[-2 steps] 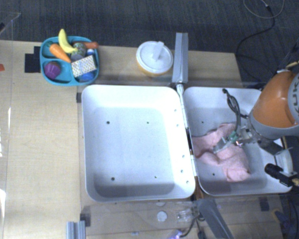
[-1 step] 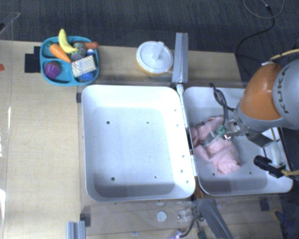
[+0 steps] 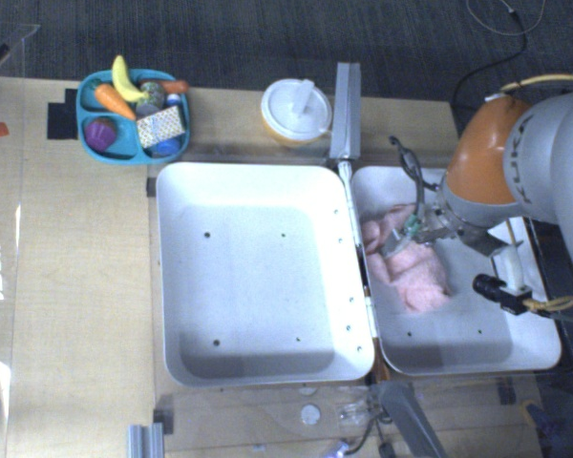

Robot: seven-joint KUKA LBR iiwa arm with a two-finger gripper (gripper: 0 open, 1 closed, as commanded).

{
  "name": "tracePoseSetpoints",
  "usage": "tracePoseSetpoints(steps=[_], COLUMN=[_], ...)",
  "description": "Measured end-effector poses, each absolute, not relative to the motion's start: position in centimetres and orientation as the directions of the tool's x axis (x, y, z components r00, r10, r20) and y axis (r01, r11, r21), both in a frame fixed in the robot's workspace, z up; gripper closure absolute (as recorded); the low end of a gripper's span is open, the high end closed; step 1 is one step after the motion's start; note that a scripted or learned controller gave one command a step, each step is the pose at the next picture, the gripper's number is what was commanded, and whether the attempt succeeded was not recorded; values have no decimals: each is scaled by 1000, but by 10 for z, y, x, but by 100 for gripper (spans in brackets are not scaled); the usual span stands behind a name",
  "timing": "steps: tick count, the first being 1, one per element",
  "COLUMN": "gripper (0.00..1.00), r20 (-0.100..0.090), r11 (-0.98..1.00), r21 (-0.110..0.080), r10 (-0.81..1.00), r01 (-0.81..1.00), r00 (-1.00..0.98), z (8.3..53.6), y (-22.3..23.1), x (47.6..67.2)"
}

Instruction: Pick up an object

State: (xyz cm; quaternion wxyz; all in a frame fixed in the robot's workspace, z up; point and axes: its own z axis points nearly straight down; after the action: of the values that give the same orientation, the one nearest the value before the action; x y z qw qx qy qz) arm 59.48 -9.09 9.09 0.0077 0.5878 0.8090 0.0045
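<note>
A pale pink, soft, crumpled thing (image 3: 413, 267) lies in the left half of the right white bin (image 3: 477, 346), close to the wall shared with the other bin. My gripper (image 3: 403, 239) reaches in from the right and hangs low over the pink thing's upper part, at or just above its surface. The arm's grey body and orange band cover the bin's upper right corner. Whether the gripper touches the pink thing I cannot tell.
The left white bin (image 3: 258, 275) sits beside the right one. Behind the bins stand a blue tray (image 3: 132, 114) of toy food at the far left, a white lidded cup (image 3: 296, 111), and a grey metal post (image 3: 346, 113) between the bins.
</note>
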Motion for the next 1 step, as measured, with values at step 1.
tracePoseSetpoints(steps=[1], gripper=[100], r20=[-12], r11=[314], r21=[27], r10=[949], r01=[949], r00=[-314], z=[105], y=[-90], x=[598])
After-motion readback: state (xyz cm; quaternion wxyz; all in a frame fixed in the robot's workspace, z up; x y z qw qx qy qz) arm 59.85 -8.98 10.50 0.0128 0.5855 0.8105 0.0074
